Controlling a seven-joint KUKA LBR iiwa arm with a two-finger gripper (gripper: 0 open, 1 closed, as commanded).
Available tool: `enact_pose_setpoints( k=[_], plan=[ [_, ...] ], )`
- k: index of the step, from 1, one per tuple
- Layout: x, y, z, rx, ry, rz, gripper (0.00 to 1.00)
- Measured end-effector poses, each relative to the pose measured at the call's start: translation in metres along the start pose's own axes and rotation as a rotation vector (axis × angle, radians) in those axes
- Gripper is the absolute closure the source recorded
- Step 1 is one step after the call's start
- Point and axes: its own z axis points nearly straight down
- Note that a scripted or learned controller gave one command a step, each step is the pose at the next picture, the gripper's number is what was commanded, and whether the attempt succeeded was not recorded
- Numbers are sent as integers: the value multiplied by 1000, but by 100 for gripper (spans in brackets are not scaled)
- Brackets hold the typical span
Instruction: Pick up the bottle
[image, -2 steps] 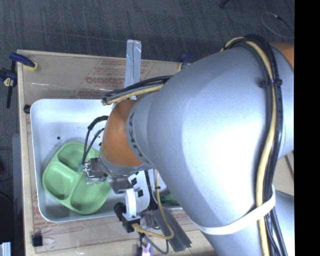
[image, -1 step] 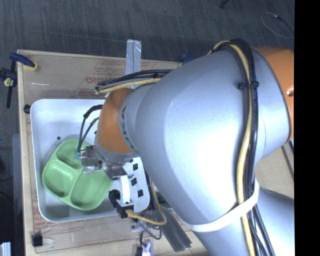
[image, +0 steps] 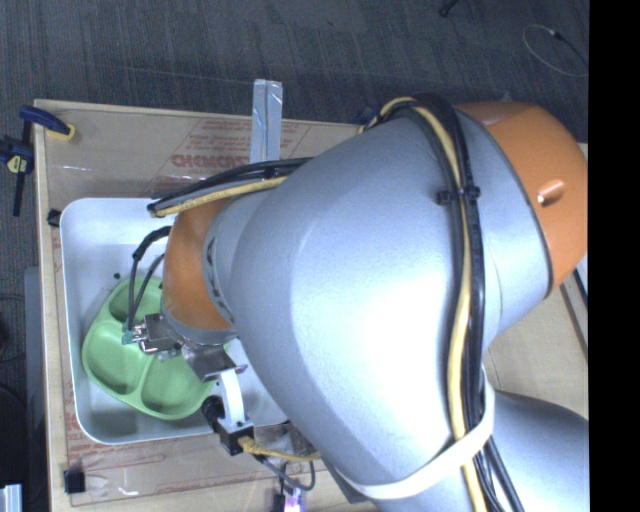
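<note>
While the grey arm (image: 400, 300) covers most of your view, its wrist sits low in the left white bin (image: 75, 300) over a green sectioned dish (image: 110, 350) (fingers and bottle hidden; cannot tell either).

- My grey arm (image: 400, 300) reaches in from the right, its bulk looming close under the camera.
- My orange band (image: 190, 270) sits above the wrist, which points down and left.
- Black and yellow cables (image: 465, 250) run along my arm.
</note>
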Motion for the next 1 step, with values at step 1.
enact_pose_setpoints(
  k=[1],
  plan=[
    [37, -7, -87, 8, 25, 121, 100]
  ],
)
